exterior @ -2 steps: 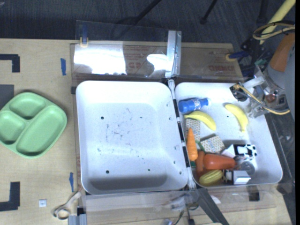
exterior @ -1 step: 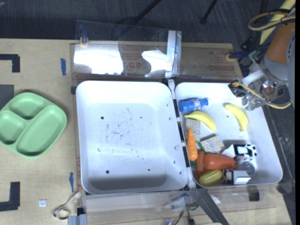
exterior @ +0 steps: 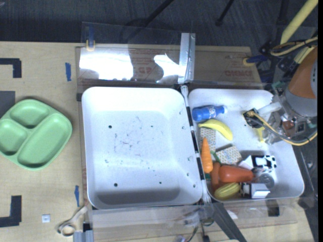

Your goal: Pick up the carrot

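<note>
Camera view puts the slim orange plastic carrot [exterior: 206,156] in the right-hand shallow white bin [exterior: 287,158], lying lengthwise hard against that bin's left wall, its narrow end toward the far side. It is crowded: a yellow plastic banana [exterior: 218,128] sits just beyond its tip, a blue plastic bottle [exterior: 206,113] lies farther back, a patterned flat card [exterior: 228,154] touches its right side, and a stubby red-orange toy vegetable [exterior: 233,174] presses against its near end, with a yellow-green rounded piece [exterior: 226,190] below that.

The grey arm with its orange band [exterior: 304,82] hangs over the bin's far right corner, well apart from the carrot. Its end effector [exterior: 282,125] is tangled in cables and seen from above, so whether it is released or clenched I cannot tell; nothing is visibly held.

To do this step well, I would judge the approach should come down over the carrot's bare middle, jaws spanning its narrow width, with one finger slipping between carrot and wall. That gap looks very tight, so a slight nudge away from the wall may be needed first.

Where the carrot's thick end stops and the red-orange piece begins is hard to make out. The black-and-white objects [exterior: 263,168] at the bin's near right are too jumbled to identify.
</note>
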`<state>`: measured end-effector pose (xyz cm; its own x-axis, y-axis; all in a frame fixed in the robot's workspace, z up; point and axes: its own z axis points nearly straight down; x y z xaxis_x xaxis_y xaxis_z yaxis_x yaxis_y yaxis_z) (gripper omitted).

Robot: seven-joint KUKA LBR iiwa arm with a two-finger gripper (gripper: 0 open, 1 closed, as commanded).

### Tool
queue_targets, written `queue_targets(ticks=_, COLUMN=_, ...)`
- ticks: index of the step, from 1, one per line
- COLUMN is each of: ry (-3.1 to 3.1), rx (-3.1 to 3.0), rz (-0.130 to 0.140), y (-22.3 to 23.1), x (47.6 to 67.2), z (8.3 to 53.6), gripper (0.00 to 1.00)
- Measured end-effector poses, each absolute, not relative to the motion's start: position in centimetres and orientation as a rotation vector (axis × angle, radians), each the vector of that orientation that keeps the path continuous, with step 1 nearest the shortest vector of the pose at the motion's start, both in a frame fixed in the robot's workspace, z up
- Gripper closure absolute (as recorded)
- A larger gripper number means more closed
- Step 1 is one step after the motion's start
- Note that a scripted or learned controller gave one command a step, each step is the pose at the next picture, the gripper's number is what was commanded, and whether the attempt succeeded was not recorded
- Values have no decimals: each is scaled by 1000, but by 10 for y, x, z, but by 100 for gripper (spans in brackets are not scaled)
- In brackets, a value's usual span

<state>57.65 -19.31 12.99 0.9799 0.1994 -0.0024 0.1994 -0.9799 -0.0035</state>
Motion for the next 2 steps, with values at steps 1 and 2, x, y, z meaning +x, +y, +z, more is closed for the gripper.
queue_targets(ticks=1, ry=-310, rx=-3123, rz=4, y=-223, x=524, z=125, gripper=100)
queue_targets(ticks=2, ry=-337, rx=-3120, rz=4, y=-223, x=478, z=124, gripper=100)
